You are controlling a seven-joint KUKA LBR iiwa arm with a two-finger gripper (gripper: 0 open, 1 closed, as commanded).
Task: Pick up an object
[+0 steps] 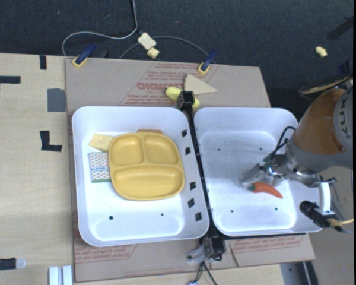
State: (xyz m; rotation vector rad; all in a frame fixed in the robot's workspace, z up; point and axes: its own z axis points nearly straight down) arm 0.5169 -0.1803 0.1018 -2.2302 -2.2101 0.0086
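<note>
Camera view shows the grey two-finger gripper (262,180) low in the right white bin (225,129), right at a small orange carrot-shaped toy (267,189), probably to grab it; I cannot tell its fingers' state.

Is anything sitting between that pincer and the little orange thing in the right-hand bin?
Nothing visible does. The pincer is right at the orange object on the right bin floor, with no other item between them. The yellow divided plate lies in the other bin.

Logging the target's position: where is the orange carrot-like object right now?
The orange object lies in the right bin, toward its right side, directly beneath the hand, far from the yellow tray.
</note>
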